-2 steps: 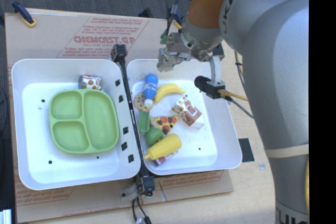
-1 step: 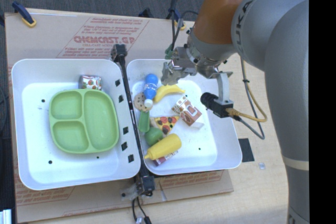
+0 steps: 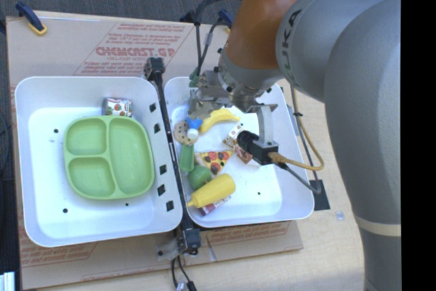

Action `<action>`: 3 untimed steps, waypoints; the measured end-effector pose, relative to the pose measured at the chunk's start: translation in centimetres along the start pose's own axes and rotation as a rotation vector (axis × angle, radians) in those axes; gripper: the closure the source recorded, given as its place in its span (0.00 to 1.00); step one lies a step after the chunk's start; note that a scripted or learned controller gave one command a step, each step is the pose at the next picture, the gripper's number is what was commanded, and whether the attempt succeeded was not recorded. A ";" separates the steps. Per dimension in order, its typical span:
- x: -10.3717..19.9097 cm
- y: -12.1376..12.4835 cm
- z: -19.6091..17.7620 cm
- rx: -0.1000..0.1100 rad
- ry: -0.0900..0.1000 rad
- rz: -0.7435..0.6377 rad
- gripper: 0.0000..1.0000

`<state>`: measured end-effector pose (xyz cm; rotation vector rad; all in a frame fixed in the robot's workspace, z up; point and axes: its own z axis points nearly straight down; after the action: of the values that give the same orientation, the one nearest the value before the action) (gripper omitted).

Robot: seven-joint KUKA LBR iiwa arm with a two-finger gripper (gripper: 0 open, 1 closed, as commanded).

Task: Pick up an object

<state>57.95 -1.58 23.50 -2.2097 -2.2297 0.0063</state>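
Observation:
The right bin (image 3: 289, 197) holds a pile of toy food: a yellow banana (image 3: 219, 119), a pizza slice (image 3: 213, 161), a yellow mustard bottle (image 3: 212, 190), a green piece (image 3: 198, 176), a cookie (image 3: 182, 132) and a small blue-topped item (image 3: 193, 125). My gripper (image 3: 199, 104) hangs low over the bin's far left part, just above the banana and the blue-topped item. The wrist hides its fingers. Nothing shows between them.
The left bin (image 3: 34, 215) holds a green divided plate (image 3: 109, 157) and a small can (image 3: 117, 106) at its far edge. A black divider clip row (image 3: 163, 146) runs between the bins. The big grey arm (image 3: 340, 78) covers the right side of the bench.

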 end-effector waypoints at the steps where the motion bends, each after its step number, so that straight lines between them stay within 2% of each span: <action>1: 4.2 -5.3 -0.9 -0.001 0.000 0.000 1.00; 2: 1.9 -10.3 4.5 0.001 0.001 0.003 1.00; 3: 18.7 -7.8 5.0 -0.001 0.001 -0.003 1.00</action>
<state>49.99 17.02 18.47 -2.2060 -2.2334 0.0042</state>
